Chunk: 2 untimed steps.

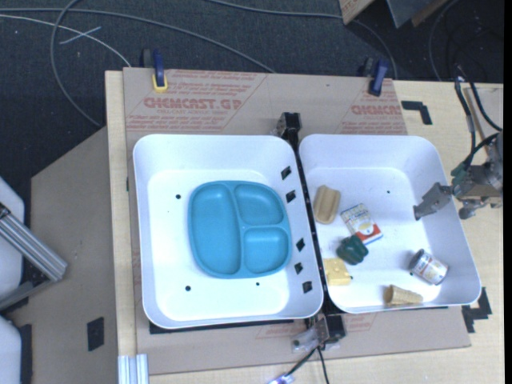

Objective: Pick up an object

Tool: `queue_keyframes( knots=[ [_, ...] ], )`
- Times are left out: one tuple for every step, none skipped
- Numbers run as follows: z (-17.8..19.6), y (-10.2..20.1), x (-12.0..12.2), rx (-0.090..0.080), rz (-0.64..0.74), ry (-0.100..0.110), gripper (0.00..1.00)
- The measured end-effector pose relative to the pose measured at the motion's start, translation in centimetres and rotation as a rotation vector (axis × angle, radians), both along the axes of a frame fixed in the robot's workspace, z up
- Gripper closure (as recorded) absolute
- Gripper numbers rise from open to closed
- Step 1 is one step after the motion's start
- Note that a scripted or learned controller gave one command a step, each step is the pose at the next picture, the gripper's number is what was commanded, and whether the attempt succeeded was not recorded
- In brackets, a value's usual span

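Seen from above, a wooden bench [80, 214] holds two shallow white bins side by side. The gripper [428, 202] hangs at the right edge of the right bin [416, 152], just above its rim, reaching in from the right. Whether it is released or clenched cannot be told from here, and nothing is visible in its grasp.

All the loose objects lie in the right bin, to the gripper's left and nearer the camera. Closest to it, below, is a small silver can [429, 267] lying on its side. Further left sits a small red and white packet [361, 222], touching a dark green object [352, 251] just beneath it. A tan bread-shaped piece [326, 204] lies beyond them, near the bin's left wall. Two yellowish wedges, [338, 273] and [402, 296], rest along the front edge.

Far left of the gripper, the left bin [152, 174] holds a blue divided tray [238, 228].
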<state>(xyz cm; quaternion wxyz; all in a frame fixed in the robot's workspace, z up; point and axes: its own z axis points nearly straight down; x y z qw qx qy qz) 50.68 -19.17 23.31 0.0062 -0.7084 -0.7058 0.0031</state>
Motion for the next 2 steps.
queue_keyframes(
  knots=[
    [0.6, 0.0, 0.3, -0.003, 0.004, -0.012, 0.00],
    [-4.1, 0.8, -0.3, -0.001, 0.004, -0.008, 0.00]
  ],
)
